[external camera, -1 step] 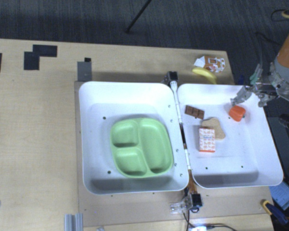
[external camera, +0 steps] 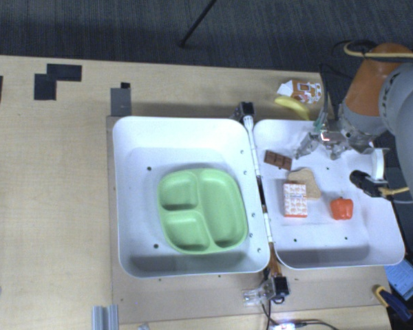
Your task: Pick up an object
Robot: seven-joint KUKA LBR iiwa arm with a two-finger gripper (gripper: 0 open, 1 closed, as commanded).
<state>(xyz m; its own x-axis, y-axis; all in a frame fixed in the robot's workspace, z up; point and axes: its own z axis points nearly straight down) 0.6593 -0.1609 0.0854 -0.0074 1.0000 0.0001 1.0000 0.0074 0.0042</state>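
The arm is reaching in from three o'clock, its orange band (external camera: 368, 88) hanging over the upper right corner of the right bin (external camera: 378, 249). The gripper (external camera: 321, 145) is hovering low at about one o'clock within that bin, its fingers (external camera: 305, 148) appearing spread apart with nothing seen between them, though they are small and partly blurred, so how far open they are is hard to judge.

The candidates are lying loose on the bin floor, probably so the program can try any of them. A brown chocolate piece (external camera: 277, 160) is sitting at nine o'clock from the gripper, near it. A tan slice (external camera: 307, 182) is lying toward the bin's centre, touching a patterned white box (external camera: 295, 200) just at its seven o'clock. An orange-red object (external camera: 341, 209) is resting at four o'clock of the bin, well apart from the box.

The left bin (external camera: 134, 198) is holding a green divided tray (external camera: 203, 210) at its middle. On the worktop (external camera: 48, 205), at twelve o'clock beyond the right bin, a yellow banana-like item (external camera: 292, 104) and a small packet (external camera: 304, 89) are lying outside.

No grasp is made yet; the chocolate piece seems the closest target.
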